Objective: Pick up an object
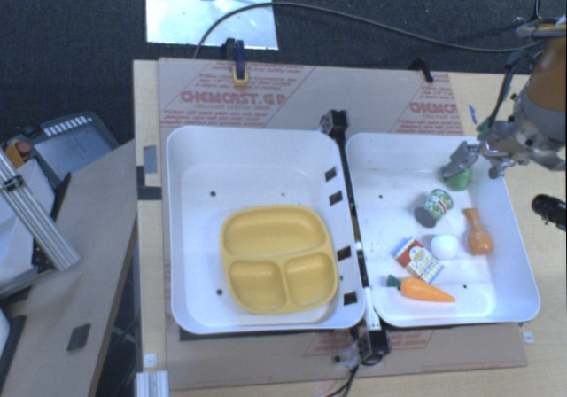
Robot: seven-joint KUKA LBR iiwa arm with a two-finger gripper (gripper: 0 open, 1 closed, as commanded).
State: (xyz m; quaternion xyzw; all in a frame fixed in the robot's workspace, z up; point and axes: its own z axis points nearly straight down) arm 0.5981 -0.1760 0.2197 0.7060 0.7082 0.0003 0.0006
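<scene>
The gripper (477, 159) hangs over the far right part of the right bin (518, 253), and a small green object (458, 177) sits directly under its near fingertip, possibly touching it; whether the fingers are spread or pinching it cannot be told from this angle. Just below and left of the gripper lies a small can (434, 206) on its side. Further below it are an orange bottle-shaped toy (477, 233), a white egg (445, 246), a small carton (418, 260) and a toy carrot (421, 289). Well to the gripper's left, the left bin (190, 209) holds a yellow divided tray (278, 257)
</scene>
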